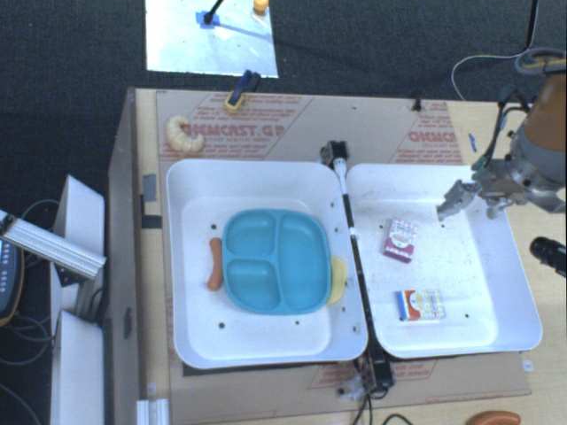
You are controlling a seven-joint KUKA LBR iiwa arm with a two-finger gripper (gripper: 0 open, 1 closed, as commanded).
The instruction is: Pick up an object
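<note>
Nearest the camera, at the front edge of the worktop (266,122), a black clamp (376,374) was seen at the junction of the two bins. In the right bin (518,312), a small white, red and blue carton (419,305) lay flat towards the front, and a second small box (400,240), pink and white, lay a little further back, apart from the first. In the left bin (190,237), a blue sectioned plate (275,261) was placed near the centre. An orange sausage-shaped toy (214,264) lay just beside the plate's left edge, and a yellow item (338,279) was partly hidden under the plate's right edge, against the bin wall.

Further back, over the far right part of the right bin, the end effector (454,199) was seen at the end of the grey arm (540,149), which reached in from the right. Its fingers (448,204) were pointed down and to the left, above the bin floor and well apart from both boxes. Nothing was seen between the fingers, but whether they were spread or closed could not be told.

Beyond the bins, on the cardboard sheet covering the worktop, a pale segmented toy (183,134) lay near the far left corner, and a yellow and dark tool (240,91) rested at the far edge. Beyond that, on the dark floor, a pale sheet (177,25) was seen with a small orange object (260,5) on it.
</note>
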